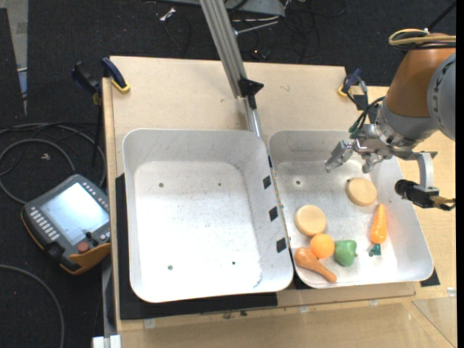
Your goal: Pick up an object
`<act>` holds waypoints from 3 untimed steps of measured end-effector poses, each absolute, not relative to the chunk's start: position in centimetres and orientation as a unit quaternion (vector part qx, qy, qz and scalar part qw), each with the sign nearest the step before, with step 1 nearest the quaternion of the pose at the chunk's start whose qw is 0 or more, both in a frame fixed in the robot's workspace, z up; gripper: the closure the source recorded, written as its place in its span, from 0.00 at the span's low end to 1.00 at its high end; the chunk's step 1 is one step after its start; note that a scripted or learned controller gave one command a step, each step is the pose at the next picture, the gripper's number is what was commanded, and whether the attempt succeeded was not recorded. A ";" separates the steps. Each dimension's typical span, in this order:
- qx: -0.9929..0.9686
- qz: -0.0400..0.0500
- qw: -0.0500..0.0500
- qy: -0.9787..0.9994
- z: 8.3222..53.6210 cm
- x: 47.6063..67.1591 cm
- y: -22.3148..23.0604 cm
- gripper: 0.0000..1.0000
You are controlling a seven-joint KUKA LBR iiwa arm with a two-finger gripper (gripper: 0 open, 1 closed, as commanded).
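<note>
The claw (353, 156) hovers at about 1 o'clock in the right bin (304, 167), fingers spread with nothing between them, as far as this slanted view lets me judge. The nearest target, a tan round piece (361, 191), lies just toward 5 o'clock of it. The carrot (378, 225), orange ball (322, 246) and green pepper (346, 251) crowd together lower down. A straight descent would probably close on bare floor or nudge the flat piece aside.
</note>
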State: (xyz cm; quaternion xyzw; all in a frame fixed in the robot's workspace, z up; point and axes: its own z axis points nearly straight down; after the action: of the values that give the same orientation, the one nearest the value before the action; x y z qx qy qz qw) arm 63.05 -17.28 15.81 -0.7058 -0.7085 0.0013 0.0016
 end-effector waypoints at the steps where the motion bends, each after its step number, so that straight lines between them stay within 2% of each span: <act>1: -0.707 -0.001 -0.003 -0.708 10.0 63.6 -17.8 0.00; 2: -0.707 -0.001 -0.002 -0.707 11.1 63.6 -17.8 1.00; 3: -0.706 -0.002 -0.003 -0.708 15.6 64.2 -17.4 1.00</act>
State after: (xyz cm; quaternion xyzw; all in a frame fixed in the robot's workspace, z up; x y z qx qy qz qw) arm 64.20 -17.38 15.64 -0.7060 -0.7082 -0.0018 -0.0029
